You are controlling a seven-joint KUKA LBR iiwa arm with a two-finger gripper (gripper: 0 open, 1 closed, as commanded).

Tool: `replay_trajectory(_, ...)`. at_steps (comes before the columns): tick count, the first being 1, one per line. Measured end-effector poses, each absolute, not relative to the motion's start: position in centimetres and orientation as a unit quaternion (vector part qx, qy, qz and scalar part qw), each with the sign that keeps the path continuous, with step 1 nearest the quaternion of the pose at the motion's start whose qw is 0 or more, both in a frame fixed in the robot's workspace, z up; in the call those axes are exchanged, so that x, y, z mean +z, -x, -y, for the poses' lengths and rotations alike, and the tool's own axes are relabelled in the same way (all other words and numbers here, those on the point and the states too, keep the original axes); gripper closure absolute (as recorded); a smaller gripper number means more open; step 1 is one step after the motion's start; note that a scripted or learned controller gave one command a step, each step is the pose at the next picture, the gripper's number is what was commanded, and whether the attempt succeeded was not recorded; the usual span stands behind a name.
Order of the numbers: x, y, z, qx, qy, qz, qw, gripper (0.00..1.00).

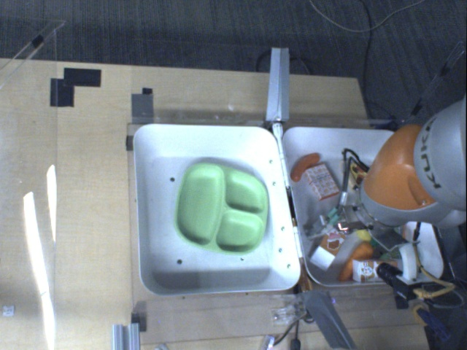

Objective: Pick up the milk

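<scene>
A small white carton [323,257] that looks like the milk lies near the front left corner of the right bin [295,217]. My gripper [334,222] hangs low over the middle of that bin, just behind and slightly right of the carton. The grey arm with its orange band [394,175] covers the bin's right half. Whether the gripper touches the carton is unclear.
In the right bin are a red sausage [305,165], a red-and-white packet [321,182], an orange item [359,252] and a small bottle [363,270]. The left bin [157,217] holds a green divided tray [221,206]. A metal post [278,86] stands between the bins at the back.
</scene>
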State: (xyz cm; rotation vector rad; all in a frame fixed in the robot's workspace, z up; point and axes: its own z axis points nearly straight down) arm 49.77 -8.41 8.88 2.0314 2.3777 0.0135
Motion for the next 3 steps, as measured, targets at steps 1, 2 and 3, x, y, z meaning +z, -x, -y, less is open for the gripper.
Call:
replay_trajectory(1,10.1,-50.1,8.3,0.0072,-0.648,-0.761,0.01,1.0)
replay_trajectory(2,18.6,-53.8,-0.4,0.0021,-0.635,-0.772,0.002,1.0)
replay_trajectory(3,18.5,-48.7,-5.2,0.0015,-0.49,-0.872,0.001,1.0)
